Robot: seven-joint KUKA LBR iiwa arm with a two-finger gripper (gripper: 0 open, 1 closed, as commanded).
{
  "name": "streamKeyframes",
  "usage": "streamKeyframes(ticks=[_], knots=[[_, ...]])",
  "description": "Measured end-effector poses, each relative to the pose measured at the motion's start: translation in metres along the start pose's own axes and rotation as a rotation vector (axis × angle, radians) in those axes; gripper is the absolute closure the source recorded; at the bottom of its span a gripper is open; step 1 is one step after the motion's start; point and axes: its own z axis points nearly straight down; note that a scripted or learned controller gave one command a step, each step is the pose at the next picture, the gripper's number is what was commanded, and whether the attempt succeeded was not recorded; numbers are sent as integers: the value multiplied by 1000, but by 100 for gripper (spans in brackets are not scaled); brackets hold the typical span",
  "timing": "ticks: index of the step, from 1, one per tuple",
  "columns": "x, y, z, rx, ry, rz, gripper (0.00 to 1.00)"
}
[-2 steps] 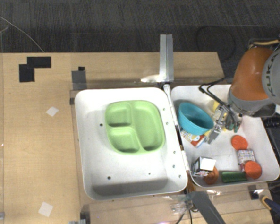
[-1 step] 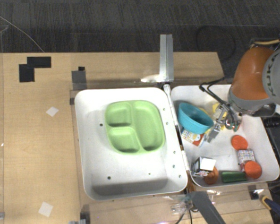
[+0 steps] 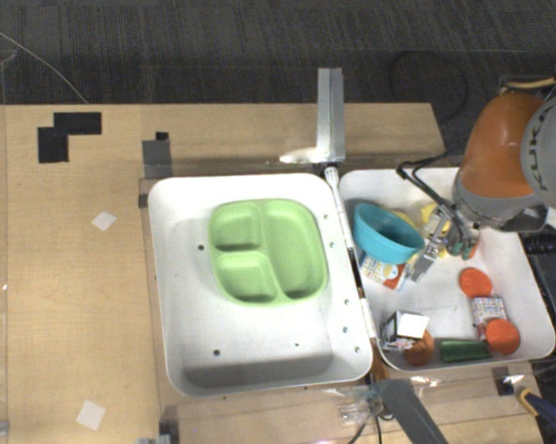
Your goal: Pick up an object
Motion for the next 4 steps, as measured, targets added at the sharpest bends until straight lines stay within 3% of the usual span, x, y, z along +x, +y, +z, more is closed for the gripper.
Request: streamKeyframes(ticks=[1, 2, 3, 4], knots=[[-18, 10, 0, -13, 1, 197, 0], [-25, -14, 3, -35, 13, 375, 0], [-30, -12, -13, -41, -4, 368, 100], [-29, -12, -12, -39, 0, 366, 0]])
